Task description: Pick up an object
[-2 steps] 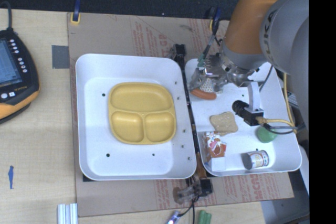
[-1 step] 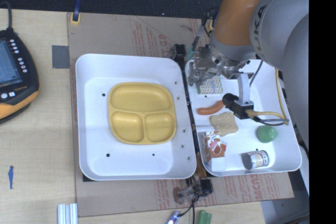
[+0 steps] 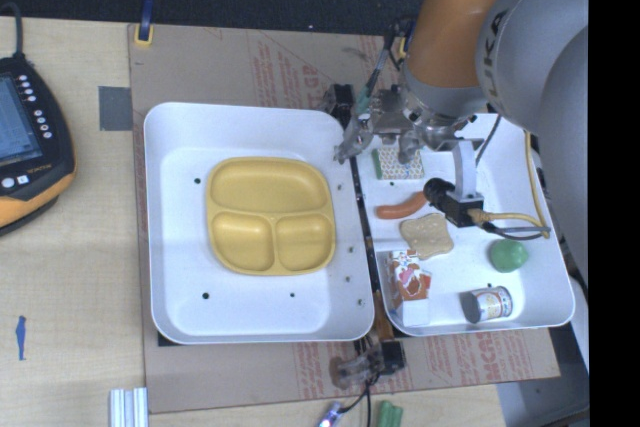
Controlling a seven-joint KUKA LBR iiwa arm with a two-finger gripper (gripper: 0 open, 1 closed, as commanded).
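1. Jaws: open, the two tips set apart with nothing between them. They hang over the far left corner of the right bin (image 3: pixel 548 313), one tip above the seam where the two bins meet, the other above a white card.
2. Arm (image 3: pixel 520 25): grey with an orange band, reaching in from the right and covering the far part of the right bin.
3. White card with green print (image 3: pixel 398 167): flat on the right bin's floor, directly under the jaws, not touched as far as can be seen.
4. Orange sausage (image 3: pixel 400 207): lying crosswise just nearer the camera than the card.
5. Tan bread slice (image 3: pixel 427 235): flat, just beside the sausage on its near side.
6. Red and white packet (image 3: pixel 410 278): against the right bin's left wall, nearer than the bread.
7. Green ball (image 3: pixel 508 256): right of the bread, apart from it.
8. Small can (image 3: pixel 487 304): on its side near the right bin's near rim, below the ball.
9. Yellow divided plate (image 3: pixel 270 215): three compartments, centred in the left bin (image 3: pixel 165 275), well apart from the jaws.
10. Cardboard sheet (image 3: pixel 250 65): lies beneath both bins on the wooden table (image 3: pixel 70 295).
11. Orange and black handheld console (image 3: pixel 25 150): on the table at the far left.
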